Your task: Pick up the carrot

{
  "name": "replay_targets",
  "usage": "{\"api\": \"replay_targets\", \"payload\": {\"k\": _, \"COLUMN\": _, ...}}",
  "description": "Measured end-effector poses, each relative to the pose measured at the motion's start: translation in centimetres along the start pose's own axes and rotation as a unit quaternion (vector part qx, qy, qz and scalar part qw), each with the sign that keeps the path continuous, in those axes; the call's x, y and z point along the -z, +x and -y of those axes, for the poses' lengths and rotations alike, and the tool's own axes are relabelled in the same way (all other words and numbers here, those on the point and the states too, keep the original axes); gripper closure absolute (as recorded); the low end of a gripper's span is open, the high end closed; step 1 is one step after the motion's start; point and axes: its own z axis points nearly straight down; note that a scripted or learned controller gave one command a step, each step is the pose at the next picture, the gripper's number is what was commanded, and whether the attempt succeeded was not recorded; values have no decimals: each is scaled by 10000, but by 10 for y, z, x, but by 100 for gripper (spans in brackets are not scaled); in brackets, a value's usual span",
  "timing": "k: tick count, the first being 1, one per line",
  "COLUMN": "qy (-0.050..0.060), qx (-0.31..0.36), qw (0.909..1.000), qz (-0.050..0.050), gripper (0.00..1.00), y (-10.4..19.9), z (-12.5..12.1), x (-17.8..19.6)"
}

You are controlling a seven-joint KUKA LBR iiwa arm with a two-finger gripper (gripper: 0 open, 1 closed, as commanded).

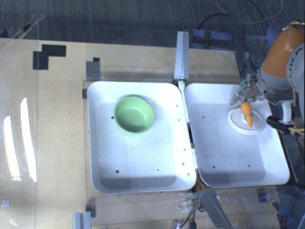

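An orange carrot [247, 114] is over a small white plate [239, 123] in the right bin [224, 151], thick end toward the back and tip toward the front. My gripper [246, 98] is directly behind the carrot's thick end, reaching in from the right and touching or nearly touching it. I cannot make out whether the carrot rests on the plate or hangs just above it.
A green bowl [135, 114] stands in the back half of the left bin [138, 161]. A metal divider post [181, 56] rises behind the seam between the bins. The arm's orange band [279, 51] hangs over the right bin's back right corner.
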Motion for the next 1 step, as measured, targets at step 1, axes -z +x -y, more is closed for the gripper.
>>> {"api": "replay_targets", "payload": {"k": 1, "qy": 56, "qx": -215, "qw": 9997, "qz": -25, "gripper": 100, "y": 76, "z": -10, "x": 98}}
